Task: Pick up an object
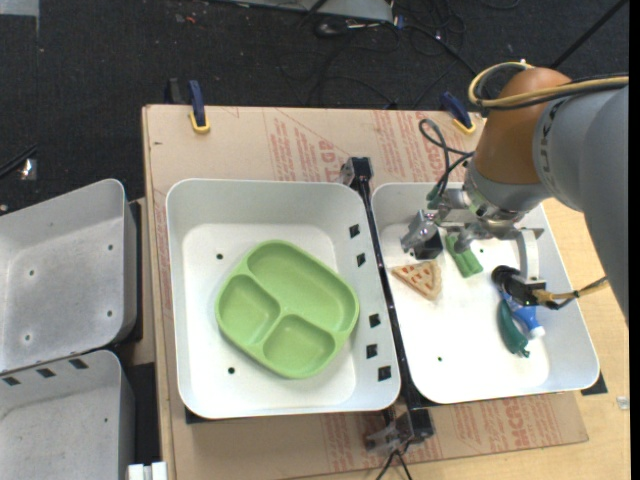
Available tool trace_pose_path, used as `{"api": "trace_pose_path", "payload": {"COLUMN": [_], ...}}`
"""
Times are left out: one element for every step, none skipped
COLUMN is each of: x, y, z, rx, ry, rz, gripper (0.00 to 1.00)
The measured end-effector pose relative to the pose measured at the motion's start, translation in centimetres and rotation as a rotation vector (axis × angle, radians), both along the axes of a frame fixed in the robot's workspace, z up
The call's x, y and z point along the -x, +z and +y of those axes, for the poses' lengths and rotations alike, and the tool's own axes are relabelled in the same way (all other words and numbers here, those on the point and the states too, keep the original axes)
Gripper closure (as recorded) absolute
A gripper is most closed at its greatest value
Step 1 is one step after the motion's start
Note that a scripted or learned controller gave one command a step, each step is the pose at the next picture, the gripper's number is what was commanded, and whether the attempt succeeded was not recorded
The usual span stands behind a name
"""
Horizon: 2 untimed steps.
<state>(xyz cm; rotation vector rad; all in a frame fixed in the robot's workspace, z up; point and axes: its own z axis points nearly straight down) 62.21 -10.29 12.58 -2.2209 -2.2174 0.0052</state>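
Dark floor with cables surrounds a brown desk (260, 148) that carries two white bins side by side. In the right bin (480, 363) lie the candidate objects: a tan, wedge-shaped piece resembling a pizza slice (422, 278), flat on the bin floor near its left wall; a short green block (465, 260) just beside it, toward the bin's middle; and, well apart near the right wall, a dark green and blue object (518, 323) whose form is too small to make out. The wedge is thin and flat with a speckled top face, so it would likely offer little edge to pinch. The end effector (440, 236) hangs low over the bin's upper part, just above the wedge and block; whether it is open or closed cannot be told, and nothing is seen held in it. Judged from this, the step in hand is the approach to a grasp, with no object lifted. The next move would call for aligning over one object, descending to the bin floor and closing on it. The left bin (200, 208) holds a light green divided plate (288, 310), lying at a slant.
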Motion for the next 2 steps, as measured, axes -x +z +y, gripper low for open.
{"api": "trace_pose_path", "payload": {"x": [-0.2,-0.9], "y": [1.3,6.6], "z": [0.0,0.9], "rx": [0.001,0.000], "ry": [0.000,0.005], "rz": [-0.005,-0.011], "gripper": [1.00,1.00]}}
